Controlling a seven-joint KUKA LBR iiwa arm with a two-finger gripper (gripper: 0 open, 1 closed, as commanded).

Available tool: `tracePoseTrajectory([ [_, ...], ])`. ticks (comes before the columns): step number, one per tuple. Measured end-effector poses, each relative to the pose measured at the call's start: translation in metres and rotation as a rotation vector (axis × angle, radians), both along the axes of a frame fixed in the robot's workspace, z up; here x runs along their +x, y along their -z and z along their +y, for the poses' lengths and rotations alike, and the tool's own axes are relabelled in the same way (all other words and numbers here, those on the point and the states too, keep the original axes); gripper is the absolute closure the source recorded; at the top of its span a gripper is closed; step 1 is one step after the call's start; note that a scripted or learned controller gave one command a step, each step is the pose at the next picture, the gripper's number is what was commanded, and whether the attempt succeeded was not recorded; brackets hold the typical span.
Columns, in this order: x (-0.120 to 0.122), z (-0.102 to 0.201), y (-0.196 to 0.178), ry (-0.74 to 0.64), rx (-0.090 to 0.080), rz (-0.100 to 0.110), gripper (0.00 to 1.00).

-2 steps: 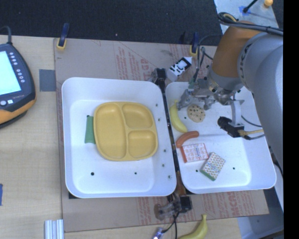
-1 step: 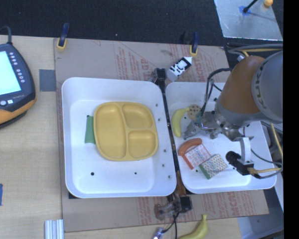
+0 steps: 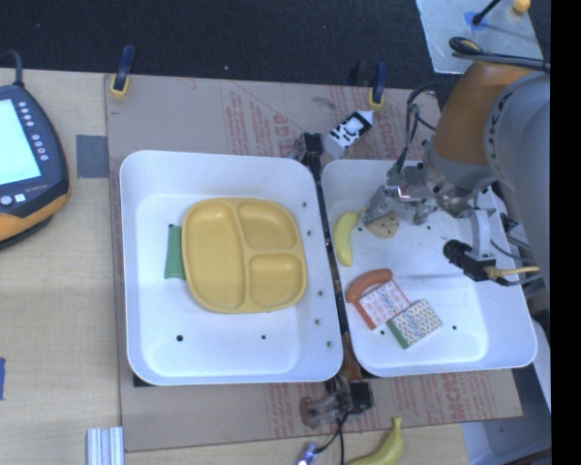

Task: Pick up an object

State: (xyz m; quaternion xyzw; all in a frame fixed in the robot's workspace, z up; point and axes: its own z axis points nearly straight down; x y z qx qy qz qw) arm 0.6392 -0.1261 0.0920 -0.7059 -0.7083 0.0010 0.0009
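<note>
- In the camera view, the grey arm [image 3: 508, 124] is reaching in from the right, its orange band [image 3: 470, 105] sitting above the wrist and the wrist bending down toward the upper left part of the right bin [image 3: 508, 352].
- The tool [image 3: 388, 211] is hanging low over that bin's floor, close to the wall it shares with the left bin [image 3: 140, 260]; whether it is apart or together cannot be told from this angle.
- A tan lump [image 3: 383, 227] is lying right at the tip of the tool, touching it or just under it; a grip on it cannot be made out.
- A small yellow banana-shaped piece [image 3: 343, 238] is lying just to the left of the lump, against the bin's left wall.
- Lower in the same bin, a red sausage shape [image 3: 366, 282] is curving round a red-and-white card [image 3: 383, 302], and a speckled pad with a green edge [image 3: 413, 323] is lying just beside the card.
- In the left bin, a yellow divided plate [image 3: 244, 255] is sitting near the middle, partly covering a green piece [image 3: 173, 252] at its left edge.
- On the surface [image 3: 48, 337], a control pendant [image 3: 10, 168] is resting at the far left, and a banana [image 3: 387, 444] is lying below the bins.
</note>
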Motion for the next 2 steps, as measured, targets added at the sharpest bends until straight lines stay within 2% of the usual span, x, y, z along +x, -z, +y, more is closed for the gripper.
tracePoseTrajectory([
  [1, -0.007, 0.009, 0.0, -0.001, 0.0, 0.003, 0.0],
  [2, 0.017, -0.004, 0.0, -0.001, 0.0, 0.0, 0.0],
])
